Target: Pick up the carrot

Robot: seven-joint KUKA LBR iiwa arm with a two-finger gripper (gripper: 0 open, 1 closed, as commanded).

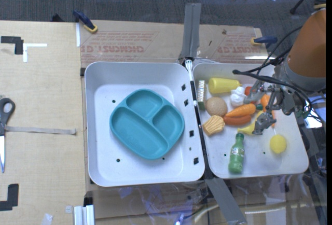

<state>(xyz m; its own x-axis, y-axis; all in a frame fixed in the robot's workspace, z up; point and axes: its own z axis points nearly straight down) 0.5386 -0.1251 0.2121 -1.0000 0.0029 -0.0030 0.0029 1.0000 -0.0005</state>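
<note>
The orange carrot (240,111) lies on its side in the middle of the right bin (290,164), its thick end pointing right. It rests against a darker orange-red piece (236,120) just below it. My gripper (259,110) hangs over the carrot's right end, reaching in from the right under the orange-banded wrist (310,47). Its fingers look open, one grey fingertip (253,97) above the carrot's end and the other below it. The carrot is on the bin floor, not lifted.
Around the carrot lie a yellow cylinder (223,85), a tan egg-shaped piece (216,106), a ridged yellow piece (213,125), a green bottle (236,153) and a lemon (278,143). A teal divided plate (147,123) sits in the left bin (93,130).
</note>
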